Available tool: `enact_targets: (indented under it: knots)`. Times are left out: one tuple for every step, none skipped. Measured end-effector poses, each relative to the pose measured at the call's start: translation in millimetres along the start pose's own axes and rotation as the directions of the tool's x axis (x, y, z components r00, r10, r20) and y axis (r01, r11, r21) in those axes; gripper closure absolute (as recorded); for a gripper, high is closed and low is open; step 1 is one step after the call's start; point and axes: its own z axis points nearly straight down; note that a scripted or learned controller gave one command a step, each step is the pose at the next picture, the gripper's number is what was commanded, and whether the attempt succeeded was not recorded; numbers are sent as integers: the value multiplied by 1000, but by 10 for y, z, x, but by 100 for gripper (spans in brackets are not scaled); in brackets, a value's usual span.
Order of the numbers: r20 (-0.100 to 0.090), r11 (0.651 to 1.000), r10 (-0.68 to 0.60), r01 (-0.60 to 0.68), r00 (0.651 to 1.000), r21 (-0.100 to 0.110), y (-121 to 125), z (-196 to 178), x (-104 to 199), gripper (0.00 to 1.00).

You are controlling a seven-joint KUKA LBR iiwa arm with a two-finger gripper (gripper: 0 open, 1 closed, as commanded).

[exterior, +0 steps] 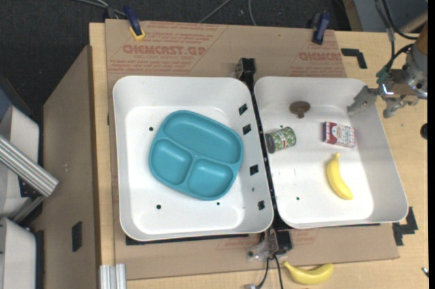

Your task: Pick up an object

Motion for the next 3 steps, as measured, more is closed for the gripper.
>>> enact_targets:
  knots:
    - [4, 1000, -4, 4, 1000, -14, 31, -88, 9, 0]
    - [2, 1000, -3, 3, 1000, -10, -1, 343, -26, 0]
    - [2, 1000, -4, 4, 1000, -9, 22, 973, -7, 0]
